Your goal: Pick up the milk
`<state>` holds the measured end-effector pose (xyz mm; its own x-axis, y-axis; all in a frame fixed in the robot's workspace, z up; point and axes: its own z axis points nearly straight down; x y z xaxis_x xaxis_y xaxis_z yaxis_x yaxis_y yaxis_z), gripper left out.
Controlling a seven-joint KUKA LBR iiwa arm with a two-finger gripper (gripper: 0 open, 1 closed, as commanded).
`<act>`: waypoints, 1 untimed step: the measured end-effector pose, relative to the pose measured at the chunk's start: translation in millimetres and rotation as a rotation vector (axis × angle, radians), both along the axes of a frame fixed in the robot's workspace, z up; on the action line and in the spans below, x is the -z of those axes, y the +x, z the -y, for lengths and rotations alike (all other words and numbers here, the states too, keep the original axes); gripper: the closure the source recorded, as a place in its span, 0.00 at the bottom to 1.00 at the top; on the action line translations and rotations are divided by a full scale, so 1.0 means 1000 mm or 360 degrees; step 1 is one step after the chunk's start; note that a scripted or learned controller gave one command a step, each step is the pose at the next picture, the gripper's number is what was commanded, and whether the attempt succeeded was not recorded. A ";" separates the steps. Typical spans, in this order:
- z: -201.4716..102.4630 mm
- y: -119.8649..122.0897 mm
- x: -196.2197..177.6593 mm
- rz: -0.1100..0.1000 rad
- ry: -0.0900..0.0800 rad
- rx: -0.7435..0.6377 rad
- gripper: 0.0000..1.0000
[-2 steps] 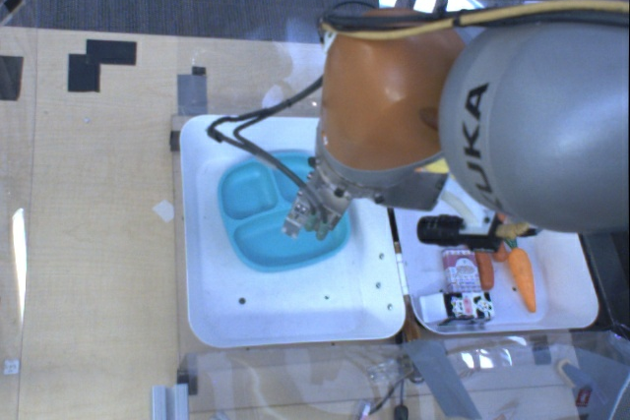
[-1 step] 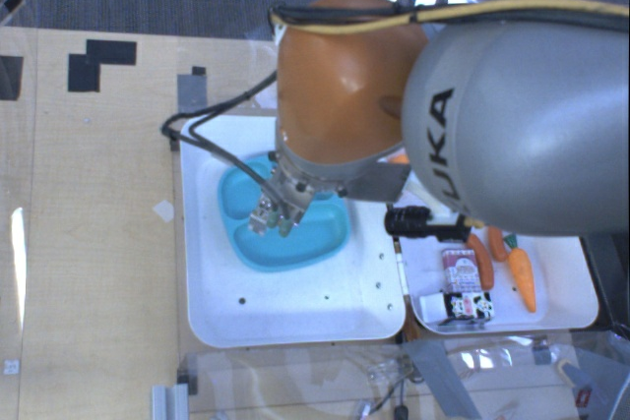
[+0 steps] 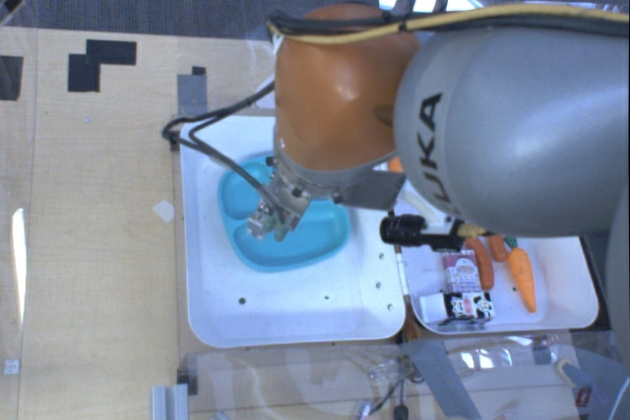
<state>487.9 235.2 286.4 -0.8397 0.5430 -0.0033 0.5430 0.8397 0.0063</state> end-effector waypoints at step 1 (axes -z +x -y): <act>0.000 0.001 0.040 0.0000 -0.0002 -0.0266 1.00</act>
